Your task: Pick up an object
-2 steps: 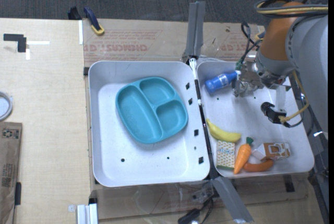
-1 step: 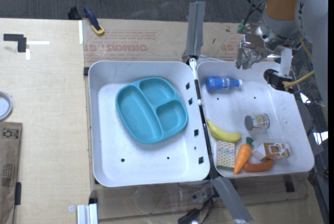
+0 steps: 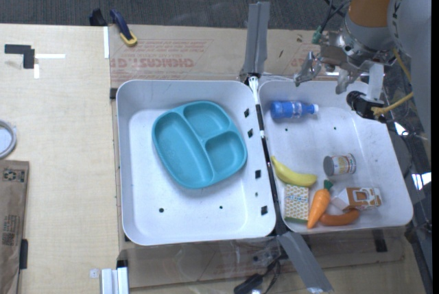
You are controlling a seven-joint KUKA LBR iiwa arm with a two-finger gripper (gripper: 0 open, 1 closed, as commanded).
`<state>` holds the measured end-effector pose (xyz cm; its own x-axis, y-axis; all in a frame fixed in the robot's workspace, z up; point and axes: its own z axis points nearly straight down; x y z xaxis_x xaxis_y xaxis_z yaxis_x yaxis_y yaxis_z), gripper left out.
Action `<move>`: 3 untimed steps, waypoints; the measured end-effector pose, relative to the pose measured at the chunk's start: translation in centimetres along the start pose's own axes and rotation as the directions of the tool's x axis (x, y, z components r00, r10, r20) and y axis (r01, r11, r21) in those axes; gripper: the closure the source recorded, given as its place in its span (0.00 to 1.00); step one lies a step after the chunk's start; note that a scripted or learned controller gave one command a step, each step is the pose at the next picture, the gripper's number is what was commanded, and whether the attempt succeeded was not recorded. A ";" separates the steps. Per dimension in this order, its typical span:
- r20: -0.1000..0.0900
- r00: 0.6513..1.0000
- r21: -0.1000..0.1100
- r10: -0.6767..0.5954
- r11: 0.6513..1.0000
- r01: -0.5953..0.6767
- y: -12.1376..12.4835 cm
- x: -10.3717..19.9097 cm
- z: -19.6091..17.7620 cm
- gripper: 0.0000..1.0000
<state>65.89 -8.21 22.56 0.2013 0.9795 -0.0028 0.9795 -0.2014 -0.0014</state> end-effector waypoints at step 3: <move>0.000 0.999 -0.028 -0.052 0.998 0.052 1.1 -1.6 12.0 0.00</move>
<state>66.60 -10.06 10.57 0.1504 0.9886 -0.0025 0.9883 -0.1503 0.0260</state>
